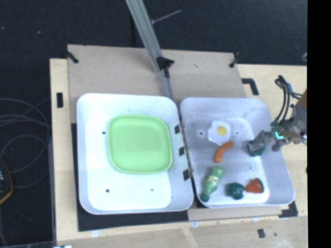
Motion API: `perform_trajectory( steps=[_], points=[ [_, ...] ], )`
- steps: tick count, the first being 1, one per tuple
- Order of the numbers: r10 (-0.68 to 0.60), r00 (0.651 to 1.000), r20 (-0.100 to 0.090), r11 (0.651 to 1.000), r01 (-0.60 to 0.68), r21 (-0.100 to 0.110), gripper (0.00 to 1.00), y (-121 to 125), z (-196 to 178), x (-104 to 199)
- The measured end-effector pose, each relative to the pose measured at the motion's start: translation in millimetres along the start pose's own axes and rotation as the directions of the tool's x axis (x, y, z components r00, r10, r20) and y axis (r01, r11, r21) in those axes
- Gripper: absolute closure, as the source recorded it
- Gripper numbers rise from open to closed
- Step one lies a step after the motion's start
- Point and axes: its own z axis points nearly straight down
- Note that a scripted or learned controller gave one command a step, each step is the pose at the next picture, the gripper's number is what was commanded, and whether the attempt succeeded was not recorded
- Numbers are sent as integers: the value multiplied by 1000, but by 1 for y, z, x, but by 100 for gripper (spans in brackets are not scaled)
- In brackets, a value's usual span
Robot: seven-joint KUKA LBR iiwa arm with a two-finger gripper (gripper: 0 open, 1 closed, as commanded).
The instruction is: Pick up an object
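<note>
You see gripper (260,144) at right side of right bin (276,190), low over bin floor, nothing between fingers; spread or pressed, cannot tell. Sausage (223,151) just left of it. Fried egg (220,132) above sausage. Green bottle (212,182), dark green piece (235,190), orange-red piece (254,186) along near edge. Left bin (93,190) holds 1 green plate (139,143).

Arm (299,119) cut off at right edge, most of it out of frame. Gripper (257,145) small and blurry, can't tell finger state. Dark green item (235,190) in right bin (276,180): too small to ID. Orange-red item (254,186) beside it, likewise unclear.
</note>
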Motion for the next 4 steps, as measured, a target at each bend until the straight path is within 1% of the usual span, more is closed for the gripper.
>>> perform_trajectory(
  steps=[1,2,3,4],
  points=[
    [0,1000,0,1000,0,0,0,0,0,0],
    [1,1000,-1,1000,-1,5,0,-11,54,-2],
    [1,1000,0,1000,-1,4,0,-12,114,3],
    [1,1000,0,1000,-1,-1,0,-12,114,3]
  ],
)
